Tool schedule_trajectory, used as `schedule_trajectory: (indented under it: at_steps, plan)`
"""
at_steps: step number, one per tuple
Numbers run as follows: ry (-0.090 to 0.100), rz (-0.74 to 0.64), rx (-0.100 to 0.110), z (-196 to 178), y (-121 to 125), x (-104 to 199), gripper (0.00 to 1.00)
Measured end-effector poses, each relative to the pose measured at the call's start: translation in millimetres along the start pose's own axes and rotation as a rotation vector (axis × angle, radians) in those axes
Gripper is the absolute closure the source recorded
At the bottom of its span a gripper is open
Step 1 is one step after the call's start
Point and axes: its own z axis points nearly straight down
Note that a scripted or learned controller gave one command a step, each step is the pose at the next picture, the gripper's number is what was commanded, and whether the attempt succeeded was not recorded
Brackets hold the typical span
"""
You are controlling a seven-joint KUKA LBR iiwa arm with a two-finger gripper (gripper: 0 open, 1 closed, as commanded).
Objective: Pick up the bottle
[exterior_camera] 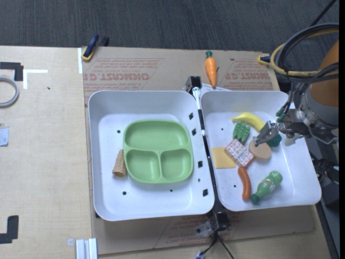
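Cardboard covers the bench under two white bins, and my gripper [265, 135] hangs over the right bin [303, 190], above a small heap of toy food. Whether it is released or clenched I cannot tell from this slant. Nothing is visibly held. The bottle [267, 186] lies on its side below my gripper and near it, toward the bin's near wall, just beside a red sausage [245, 182]. It looks like a small green plastic toy: light, stiff, probably slick and prone to roll. I judge the best hold is across its wider body, not the narrow neck.
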Motion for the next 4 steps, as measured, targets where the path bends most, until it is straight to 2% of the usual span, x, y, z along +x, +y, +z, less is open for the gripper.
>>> schedule_trajectory:
  at_steps: [1,3,4]
  plan:
    - [-0.001,0.001,0.000,-9,0,0,1.00]
    - [0.000,0.207,0.002,56,-23,142,1.00]
    - [-0.001,0.465,0.001,57,-23,201,1.00]
